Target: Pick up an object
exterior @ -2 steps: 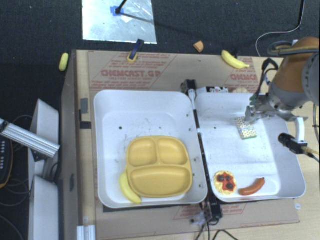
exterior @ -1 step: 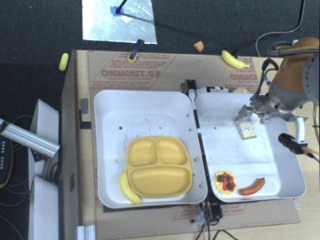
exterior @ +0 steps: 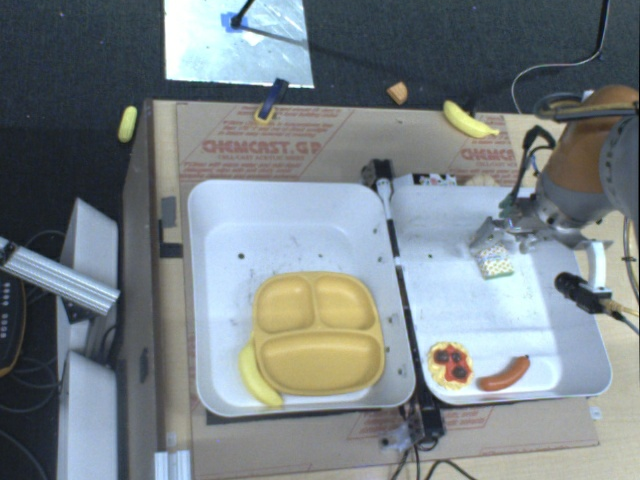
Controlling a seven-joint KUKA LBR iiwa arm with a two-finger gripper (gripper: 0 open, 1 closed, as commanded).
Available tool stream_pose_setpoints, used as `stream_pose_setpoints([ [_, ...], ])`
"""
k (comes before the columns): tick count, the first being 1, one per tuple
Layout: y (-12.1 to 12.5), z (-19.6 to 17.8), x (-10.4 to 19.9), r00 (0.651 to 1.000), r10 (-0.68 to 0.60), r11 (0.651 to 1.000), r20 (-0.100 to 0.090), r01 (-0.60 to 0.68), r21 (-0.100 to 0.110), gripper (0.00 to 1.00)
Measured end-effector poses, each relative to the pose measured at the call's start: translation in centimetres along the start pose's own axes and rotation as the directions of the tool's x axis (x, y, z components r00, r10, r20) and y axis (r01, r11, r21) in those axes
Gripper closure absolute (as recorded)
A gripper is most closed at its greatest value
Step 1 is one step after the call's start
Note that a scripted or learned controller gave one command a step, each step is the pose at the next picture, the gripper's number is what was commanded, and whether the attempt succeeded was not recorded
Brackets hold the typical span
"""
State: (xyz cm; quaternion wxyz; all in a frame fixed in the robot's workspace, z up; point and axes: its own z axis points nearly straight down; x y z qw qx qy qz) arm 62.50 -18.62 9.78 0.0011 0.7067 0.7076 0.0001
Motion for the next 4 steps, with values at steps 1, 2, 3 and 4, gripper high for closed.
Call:
stream_pose_setpoints([
  [1, 0.1, -1.2, 0.0, 1.0, -0.001, 1.0, 0.001, 0.001, -0.004, 1.0],
  [2, -4.7, -8.2, -1.2, 1.0, 0.0, 1.0, 0.001, 0.0, -0.003, 1.0],
  [3, -4.7, -8.1, -1.2, 1.0, 0.0, 1.0, 0.0, 0.0, -0.001, 0.0],
  [4, -1.0, -3.9, 2.5, 1.0, -0.002, 1.0, -0.002, 0.002, 0.0, 0.0],
])
